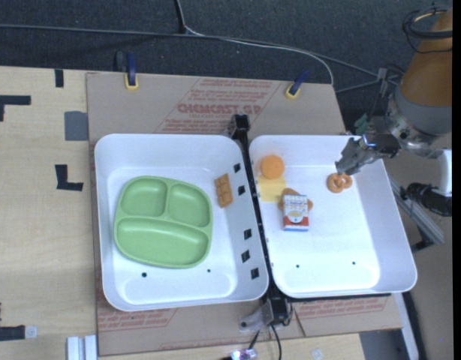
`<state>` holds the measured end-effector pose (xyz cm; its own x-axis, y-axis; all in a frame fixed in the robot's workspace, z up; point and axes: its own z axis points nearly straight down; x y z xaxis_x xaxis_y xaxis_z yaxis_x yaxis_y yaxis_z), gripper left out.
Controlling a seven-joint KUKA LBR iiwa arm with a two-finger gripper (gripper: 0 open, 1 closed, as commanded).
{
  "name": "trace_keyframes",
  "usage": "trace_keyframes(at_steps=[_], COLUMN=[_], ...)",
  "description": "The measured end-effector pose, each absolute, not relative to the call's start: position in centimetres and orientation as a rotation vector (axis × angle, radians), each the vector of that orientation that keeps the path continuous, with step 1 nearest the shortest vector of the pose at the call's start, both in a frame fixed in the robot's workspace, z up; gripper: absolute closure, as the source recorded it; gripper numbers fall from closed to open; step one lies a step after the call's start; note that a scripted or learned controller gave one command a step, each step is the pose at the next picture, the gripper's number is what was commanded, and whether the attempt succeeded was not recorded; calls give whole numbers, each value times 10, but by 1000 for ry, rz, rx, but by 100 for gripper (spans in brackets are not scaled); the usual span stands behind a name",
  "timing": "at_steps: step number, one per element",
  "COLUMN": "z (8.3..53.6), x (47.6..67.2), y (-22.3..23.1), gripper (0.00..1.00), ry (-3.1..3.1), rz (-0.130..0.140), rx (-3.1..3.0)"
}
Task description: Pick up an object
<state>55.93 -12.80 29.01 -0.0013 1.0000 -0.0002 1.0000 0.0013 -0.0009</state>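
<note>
In the right bin (366, 261), a small orange-brown ring (338, 182) lies near the far right wall. My gripper (351, 160) hangs just above and to the right of the ring, its tip close to it; I cannot see whether they touch. An orange ball (272, 166) sits at the bin's far left, with a pale yellow piece (269, 190) right in front of it. A small red-and-white carton (296, 216) lies near the middle, with a brown item (296, 198) touching its far end.
The left bin (125, 283) holds a green divided plate (164, 220) and a small brown waffle-like piece (224, 190) near the divider. A black rail (249, 201) runs between the bins. The right bin's front half is bare white floor.
</note>
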Motion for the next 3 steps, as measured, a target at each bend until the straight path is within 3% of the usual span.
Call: trace_keyframes(at_steps=[2,3], z=[249,236], x=[585,589], y=[-16,43], gripper=[100,100], ry=[-2226,-2227], rz=[3,3], rx=[-2212,-2211])
